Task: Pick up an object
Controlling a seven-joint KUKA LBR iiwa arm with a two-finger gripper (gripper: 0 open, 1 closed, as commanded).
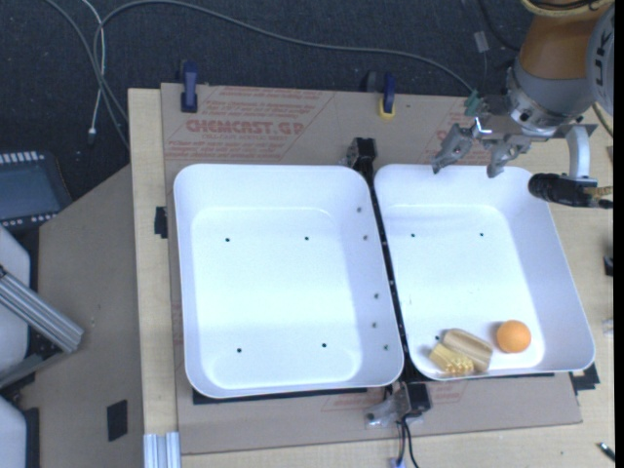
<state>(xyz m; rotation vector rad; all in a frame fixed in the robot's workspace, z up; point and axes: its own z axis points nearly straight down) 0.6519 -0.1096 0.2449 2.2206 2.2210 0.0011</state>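
Objects: I count two, both in the right bin, near its front edge. One orange ball, one tan and yellow corn-like piece just left of it, close but apart. Left bin: one. Gripper hangs over the right bin's far rim, well apart from both items; I see its fingers spread open, nothing between them.
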